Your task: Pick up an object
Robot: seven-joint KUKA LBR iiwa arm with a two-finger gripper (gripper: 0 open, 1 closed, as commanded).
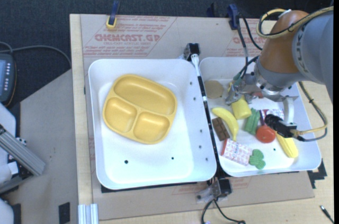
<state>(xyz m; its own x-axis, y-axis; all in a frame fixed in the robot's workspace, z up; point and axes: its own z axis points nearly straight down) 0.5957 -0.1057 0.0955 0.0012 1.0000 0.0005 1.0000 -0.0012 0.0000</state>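
Green toy [257,159] and carton [235,151] lie untouched at the right bin's [310,157] near edge.
Nothing lifted yet: jaws [237,95] hang low over the yellow block [241,109] mid-bin, their spread impossible to tell.

Yellow divided tray [139,108], yellow banana [226,119], red tomato [266,134]

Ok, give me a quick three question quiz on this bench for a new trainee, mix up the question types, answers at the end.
1. True or false: the yellow divided plate lies in the left bin.
2. Which lies nearest the divider between the bins: A the banana, B the tomato, C the corn cob?
3. Fill in: the gripper is over the ____ bin.

Key: 1 true; 2 A; 3 right.
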